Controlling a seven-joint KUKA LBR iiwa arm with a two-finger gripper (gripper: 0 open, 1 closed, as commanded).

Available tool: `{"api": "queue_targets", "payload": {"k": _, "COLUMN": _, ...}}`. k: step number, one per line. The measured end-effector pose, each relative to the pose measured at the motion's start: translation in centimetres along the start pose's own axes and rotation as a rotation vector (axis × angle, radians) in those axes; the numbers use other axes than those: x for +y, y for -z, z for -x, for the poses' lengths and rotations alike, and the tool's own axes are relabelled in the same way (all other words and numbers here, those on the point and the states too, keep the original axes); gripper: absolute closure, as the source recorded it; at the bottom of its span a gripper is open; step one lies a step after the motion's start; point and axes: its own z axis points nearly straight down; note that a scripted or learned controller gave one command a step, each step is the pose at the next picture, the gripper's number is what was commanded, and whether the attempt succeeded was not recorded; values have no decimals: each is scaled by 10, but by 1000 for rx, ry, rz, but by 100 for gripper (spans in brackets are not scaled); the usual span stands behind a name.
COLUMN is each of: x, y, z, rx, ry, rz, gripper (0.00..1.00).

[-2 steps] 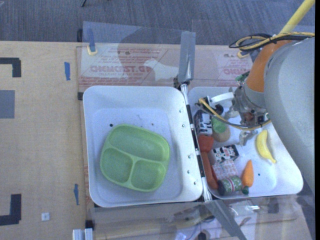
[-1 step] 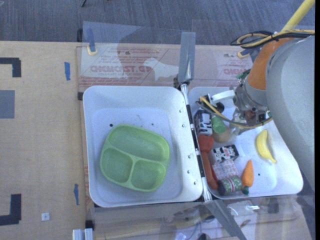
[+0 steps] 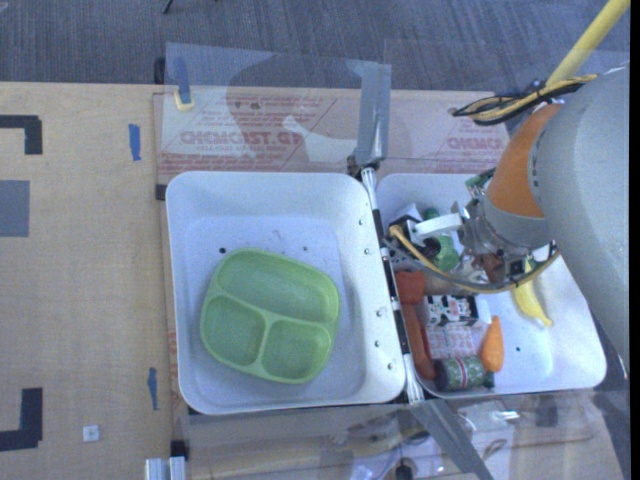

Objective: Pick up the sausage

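i judge i'm in the approach step, arm [image 3: 560,188] over the right bin [image 3: 570,363] with the claw's state something i cannot tell, and the sausage [image 3: 414,325] lying at its seven o'clock calls for a shift there before descending.

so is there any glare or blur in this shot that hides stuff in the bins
Camera view: soft overall, small items in the right bin smear together; the clear panel behind the left bin throws pale reflections; the green divided plate reads cleanly; the arm looms large and blurred, covering part of the right bin.
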Motion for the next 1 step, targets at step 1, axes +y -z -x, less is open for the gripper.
{"api": "queue_targets", "payload": {"k": 1, "x": -131, "y": 96, "z": -38, "rx": -6, "ry": 189, "rz": -3, "gripper": 100}}
